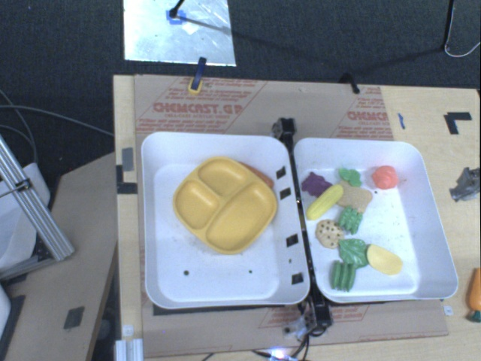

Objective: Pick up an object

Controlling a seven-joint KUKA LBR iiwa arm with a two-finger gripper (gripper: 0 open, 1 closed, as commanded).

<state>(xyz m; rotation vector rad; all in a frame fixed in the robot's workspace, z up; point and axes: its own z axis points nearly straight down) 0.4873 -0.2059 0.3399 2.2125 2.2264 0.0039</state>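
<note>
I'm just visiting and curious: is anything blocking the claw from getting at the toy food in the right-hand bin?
Nothing visible blocks it. The claw sits just outside the right bin, with bare bin floor between it and the nearest toys, the orange-red ball and yellow piece.

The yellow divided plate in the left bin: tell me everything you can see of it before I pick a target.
The yellow divided plate looks like smooth moulded plastic, rounded in outline, with raised ridges splitting it into three compartments, none holding anything. It lies right side up, roughly flat, turned at an angle, in the upper middle of the left bin. A reddish thing peeks out from under its upper right edge; what it is cannot be told. Nothing else touches the plate.
</note>
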